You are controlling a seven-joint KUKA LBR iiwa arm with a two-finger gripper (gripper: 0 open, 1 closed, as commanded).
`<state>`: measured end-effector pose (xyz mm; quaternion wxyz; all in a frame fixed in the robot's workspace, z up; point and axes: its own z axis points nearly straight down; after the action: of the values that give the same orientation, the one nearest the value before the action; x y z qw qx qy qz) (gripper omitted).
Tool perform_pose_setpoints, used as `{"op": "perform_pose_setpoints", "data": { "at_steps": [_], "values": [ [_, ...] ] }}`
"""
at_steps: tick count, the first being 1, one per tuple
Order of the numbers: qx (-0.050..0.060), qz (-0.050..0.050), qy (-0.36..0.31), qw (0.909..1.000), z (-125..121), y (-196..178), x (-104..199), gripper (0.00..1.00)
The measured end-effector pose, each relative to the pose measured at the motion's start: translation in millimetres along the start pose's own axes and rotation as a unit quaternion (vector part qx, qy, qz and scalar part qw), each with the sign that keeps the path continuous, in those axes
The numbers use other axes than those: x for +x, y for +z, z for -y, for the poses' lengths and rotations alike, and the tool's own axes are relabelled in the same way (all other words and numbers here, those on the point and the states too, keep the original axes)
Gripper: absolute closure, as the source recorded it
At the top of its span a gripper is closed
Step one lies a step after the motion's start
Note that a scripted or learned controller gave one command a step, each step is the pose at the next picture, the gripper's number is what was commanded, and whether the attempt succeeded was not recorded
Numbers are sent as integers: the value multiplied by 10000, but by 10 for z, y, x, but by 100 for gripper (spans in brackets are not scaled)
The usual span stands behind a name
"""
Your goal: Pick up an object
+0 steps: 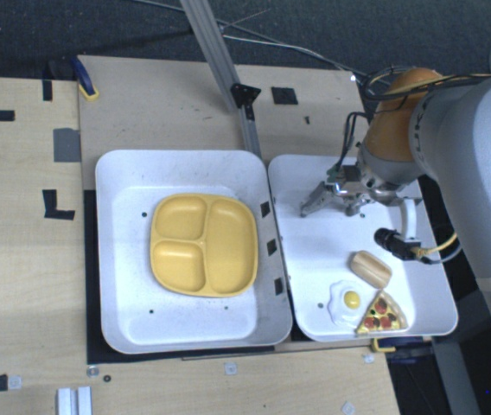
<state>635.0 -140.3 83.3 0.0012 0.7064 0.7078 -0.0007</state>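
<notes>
**Pincer over the right bin, nothing between its fingers**

Your pincer (pixel 313 204) sits over the upper part of the right bin (pixel 315 296), its grey metal fingers pointing toward the left of the view. The fingers stand apart, one tip reaching toward the bin's left wall and the other a little above it. Nothing lies between them, and the white floor beneath them is bare.

Behind the pincer you see the wrist, with dark cables and a black fitting hanging on its lower side, then the orange band and the broad grey arm (pixel 466 171) coming in from the right of the view.

The things you could pick lie in the lower right part of the same bin, apart from the fingers. A tan bread roll (pixel 371 269) lies nearest, below and to the right of the pincer. Just below it lies a fried egg (pixel 348 302), white with a yellow centre, and beside the egg, toward the bin's lower right corner, lies a pizza slice (pixel 381 315) with red spots. The egg and the slice appear to touch.

The left bin (pixel 124 232) holds a yellow plate (pixel 204 245) with three compartments, lying flat near its middle.

Both bins rest side by side on the wooden bench (pixel 21 232), which bears black tape marks. A grey metal post (pixel 219 50) slants down from the top of the view toward the gap between the bins.
</notes>
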Motion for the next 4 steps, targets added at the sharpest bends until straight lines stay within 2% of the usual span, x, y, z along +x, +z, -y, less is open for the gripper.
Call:
{"op": "perform_pose_setpoints", "data": {
  "at_steps": [1,4],
  "values": [
    [-22,13,-3,10000,-15,-141,-7,100],
    [-21,-7,4,10000,64,-1586,-17,100]
  ]
}}
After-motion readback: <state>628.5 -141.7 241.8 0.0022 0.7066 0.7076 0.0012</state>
